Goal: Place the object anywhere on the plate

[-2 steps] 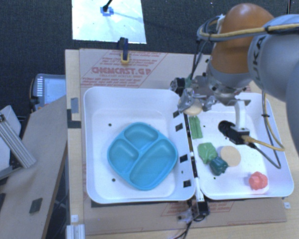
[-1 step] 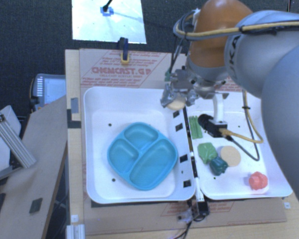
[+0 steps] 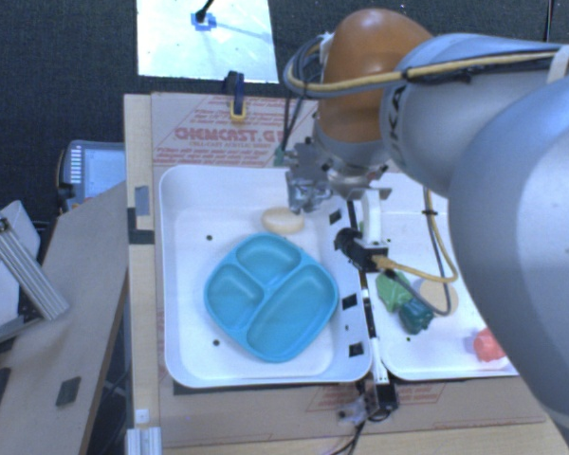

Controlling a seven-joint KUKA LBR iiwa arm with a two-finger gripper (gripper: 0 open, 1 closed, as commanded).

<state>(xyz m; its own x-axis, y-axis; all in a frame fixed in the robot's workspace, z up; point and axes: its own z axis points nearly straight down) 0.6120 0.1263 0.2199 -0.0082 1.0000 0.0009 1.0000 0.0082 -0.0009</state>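
Pincer low over the left bin, pale object lying just beyond the plate

You see the pincer (image 3: 306, 195) hanging at the far side of the left bin (image 3: 185, 254), right above and just behind the pale oval object (image 3: 283, 221); you cannot tell whether it is parted or closed, nor whether it touches the object. The object rests on the bin floor, just beside the far rim of the blue plate (image 3: 270, 297) with its 3 compartments, and not on it. In the right bin (image 3: 446, 349) you have a green piece (image 3: 394, 293) touching a teal piece (image 3: 416, 315), and a pink thing (image 3: 488, 346) near the front, partly behind the grey arm (image 3: 512, 188). Both bins sit on the surface (image 3: 95, 254)
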